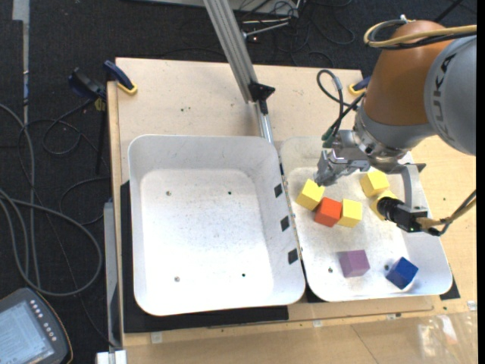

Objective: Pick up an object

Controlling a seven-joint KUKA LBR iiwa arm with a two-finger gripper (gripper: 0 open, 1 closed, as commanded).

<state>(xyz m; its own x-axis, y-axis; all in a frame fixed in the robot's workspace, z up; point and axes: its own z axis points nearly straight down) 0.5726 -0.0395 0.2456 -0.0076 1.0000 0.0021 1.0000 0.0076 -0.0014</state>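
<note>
The right bin (424, 275) holds several blocks: a yellow block (310, 194), an orange block (328, 211), a second yellow block (351, 212), a third yellow block (374, 182), a purple block (353, 263) and a blue block (402, 272). My gripper (328, 173) hangs over the upper left of this bin, just above and right of the first yellow block. Nothing shows between its fingers.
The left bin (144, 203) sits beside the right one on a wooden bench. A slanted metal pole (235, 51) crosses the back of the bench. A yellow-and-black fitting (395, 211) with cables hangs off the arm over the right bin.
</note>
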